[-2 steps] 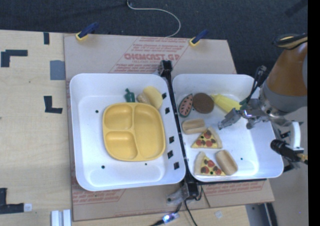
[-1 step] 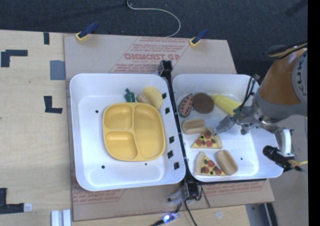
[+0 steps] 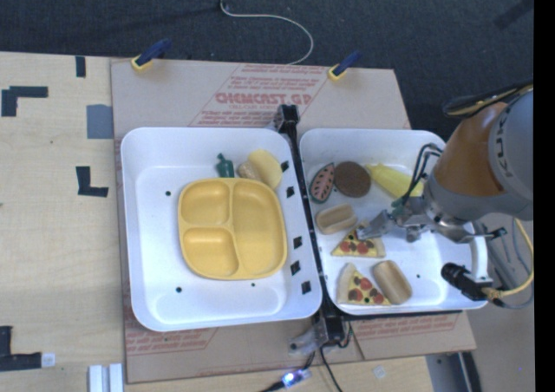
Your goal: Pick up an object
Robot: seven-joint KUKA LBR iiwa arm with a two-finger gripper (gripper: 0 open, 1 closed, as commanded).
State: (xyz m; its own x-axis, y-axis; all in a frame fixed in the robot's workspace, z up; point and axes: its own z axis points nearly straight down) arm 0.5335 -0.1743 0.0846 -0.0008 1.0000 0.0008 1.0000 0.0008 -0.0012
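left bin (image 3: 139,208) holds a yellow divided plate (image 3: 232,229) with a pale food piece (image 3: 263,168) behind it; right bin (image 3: 425,140) holds pizza slices (image 3: 358,246), a brown disc (image 3: 351,179) and a bun (image 3: 392,282); gripper (image 3: 379,225) sits just above the upper slice, whether released or clenched i cannot tell

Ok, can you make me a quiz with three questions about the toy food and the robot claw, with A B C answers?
1. Where is the yellow plate?
A. left bin
B. right bin
C. on the cardboard

2. How many pizza slices are there?
A. one
B. two
C. four

3. Where is the claw?
A. over the left bin
B. outside both bins
C. low in the right bin

Answers:
1. A, it lies in the left bin.
2. B, one slice lies by the claw and another slice lies nearer the front wall.
3. C, it sits beside the upper slice, among the toy food.
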